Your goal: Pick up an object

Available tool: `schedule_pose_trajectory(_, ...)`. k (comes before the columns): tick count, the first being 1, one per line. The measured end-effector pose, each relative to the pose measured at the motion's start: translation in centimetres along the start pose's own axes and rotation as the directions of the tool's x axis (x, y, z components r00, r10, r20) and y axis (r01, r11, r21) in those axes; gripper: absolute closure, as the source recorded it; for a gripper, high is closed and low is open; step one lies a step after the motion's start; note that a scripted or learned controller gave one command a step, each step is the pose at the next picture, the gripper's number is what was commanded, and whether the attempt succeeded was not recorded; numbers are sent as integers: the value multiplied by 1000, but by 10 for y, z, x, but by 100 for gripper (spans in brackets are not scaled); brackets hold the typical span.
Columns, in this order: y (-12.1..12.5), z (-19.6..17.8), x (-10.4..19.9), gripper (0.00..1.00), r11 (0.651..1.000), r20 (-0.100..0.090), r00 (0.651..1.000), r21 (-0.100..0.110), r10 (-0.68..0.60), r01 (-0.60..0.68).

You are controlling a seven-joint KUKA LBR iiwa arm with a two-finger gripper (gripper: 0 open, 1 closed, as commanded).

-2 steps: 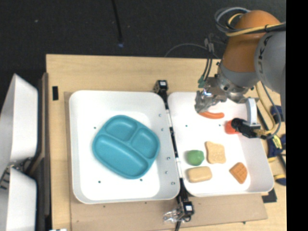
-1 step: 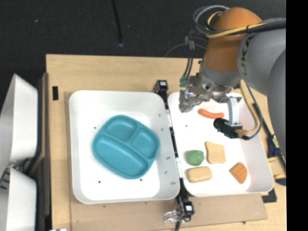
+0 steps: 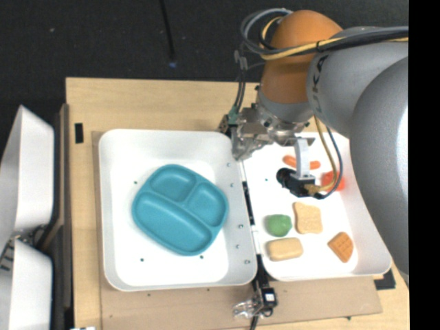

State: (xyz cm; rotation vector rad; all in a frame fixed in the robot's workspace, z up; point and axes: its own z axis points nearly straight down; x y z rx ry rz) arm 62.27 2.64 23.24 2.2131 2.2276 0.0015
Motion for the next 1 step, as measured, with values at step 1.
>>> schedule_pose_trajectory(1, 3, -9, 63, 100, 1000, -3, 1000, 0, -3, 3)
